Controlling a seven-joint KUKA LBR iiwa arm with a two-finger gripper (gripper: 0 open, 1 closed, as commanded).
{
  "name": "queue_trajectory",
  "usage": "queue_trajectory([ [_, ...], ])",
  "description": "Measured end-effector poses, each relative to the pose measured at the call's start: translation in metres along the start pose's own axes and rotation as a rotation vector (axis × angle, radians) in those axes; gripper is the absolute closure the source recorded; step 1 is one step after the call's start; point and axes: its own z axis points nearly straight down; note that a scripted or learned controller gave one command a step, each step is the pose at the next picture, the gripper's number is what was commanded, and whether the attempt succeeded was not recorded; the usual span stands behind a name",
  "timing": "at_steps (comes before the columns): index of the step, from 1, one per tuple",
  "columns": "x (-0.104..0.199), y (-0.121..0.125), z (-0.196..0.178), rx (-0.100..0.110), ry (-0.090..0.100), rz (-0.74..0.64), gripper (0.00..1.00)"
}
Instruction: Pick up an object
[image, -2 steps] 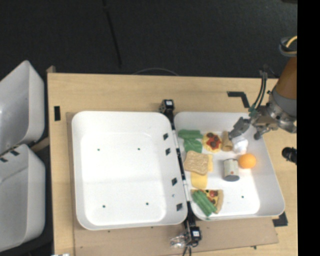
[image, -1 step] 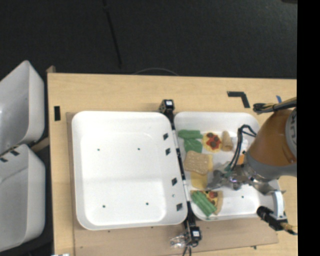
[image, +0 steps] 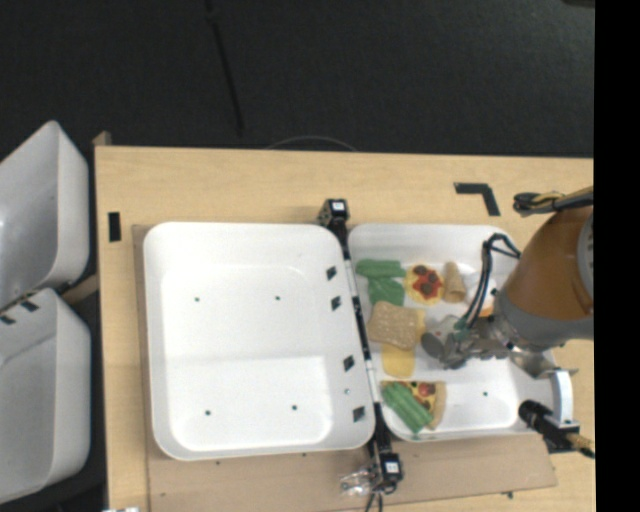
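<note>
The gripper (image: 445, 350) is lowered into the right bin (image: 500, 405), just right of the cracker (image: 396, 323) and cheese slice (image: 399, 361). Its opening cannot be told, and nothing is seen held, so the pick appears not yet done.

Robot lab — plywood bench (image: 250, 185), twin white bins (image: 240, 340), toy food (image: 395, 325), dark floor

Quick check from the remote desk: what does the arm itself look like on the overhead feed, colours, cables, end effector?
The arm shows a broad orange band above a grey wrist section. A black cable loops along its left side. The end effector is dark grey metal, small against the wide wrist. No readable markings at this resolution.
</note>
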Motion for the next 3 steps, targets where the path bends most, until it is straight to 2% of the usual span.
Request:
queue_trajectory([
  [1, 0.044, 0.056, 0.02, 0.002, -0.002, -0.009, 1.0],
  [2, 0.043, 0.054, 0.02, 0.005, 0.0, -0.004, 0.0],
  [3, 0.047, 0.112, 0.019, 0.001, -0.002, -0.008, 0.0],
])
